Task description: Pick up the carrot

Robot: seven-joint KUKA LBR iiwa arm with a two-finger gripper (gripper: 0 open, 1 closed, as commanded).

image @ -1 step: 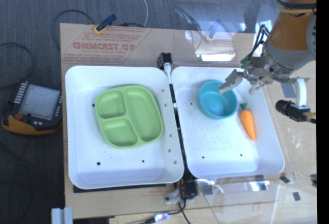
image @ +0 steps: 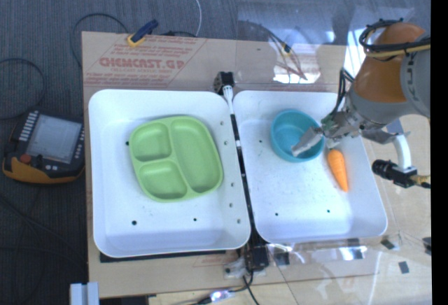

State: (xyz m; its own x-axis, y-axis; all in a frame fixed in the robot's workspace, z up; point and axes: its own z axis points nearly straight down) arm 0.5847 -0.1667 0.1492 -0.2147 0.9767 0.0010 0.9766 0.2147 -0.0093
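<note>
Carrot (image: pixel 338 168) by the right bin's (image: pixel 316 227) right edge looks light, stiff, tapered; grasp mid-length; gripper (image: pixel 306 144), state unclear, over the blue bowl (image: pixel 288 131).

One fixed camera looks down at a slant on both shallow white plastic bins (image: pixel 105 178), the grey orange-banded arm (image: pixel 388 80) entering from three o'clock.

Bright, even light falls from above, and the two white bins (image: pixel 168 178) come close to washing out. Glare streaks a clear sheet (image: pixel 297 52) at the bench's far edge (pale blue reflections). Shadows are faint and short. The arm (image: pixel 385 73) looks slightly soft.
</note>
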